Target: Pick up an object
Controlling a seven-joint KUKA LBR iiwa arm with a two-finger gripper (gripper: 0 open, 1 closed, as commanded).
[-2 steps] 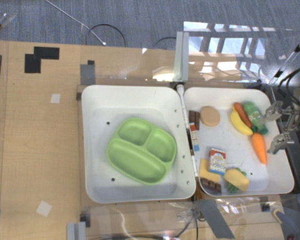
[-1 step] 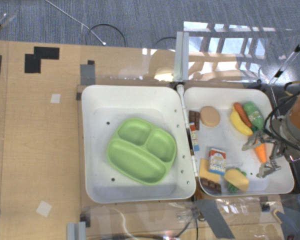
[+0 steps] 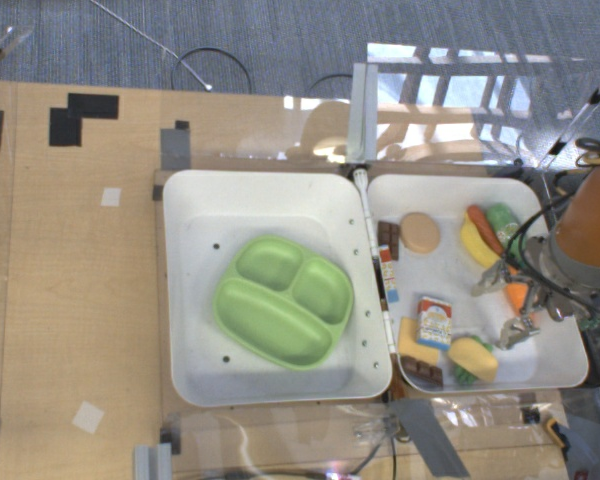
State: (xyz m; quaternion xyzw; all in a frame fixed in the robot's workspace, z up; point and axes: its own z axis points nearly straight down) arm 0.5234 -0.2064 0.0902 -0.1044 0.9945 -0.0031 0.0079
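Over the right bin's point(image 3: 580, 373) right edge, I'm hovering my gripper point(image 3: 507, 308), fingers spread, empty; should centre over the orange piece point(image 3: 518, 294) before closing.

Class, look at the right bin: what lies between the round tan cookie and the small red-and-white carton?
In the camera view, bare white bin floor separates the cookie from the carton; nothing sits between them.

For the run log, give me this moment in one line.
pincer over right bin | orange toy between fingers | green plate in left bin
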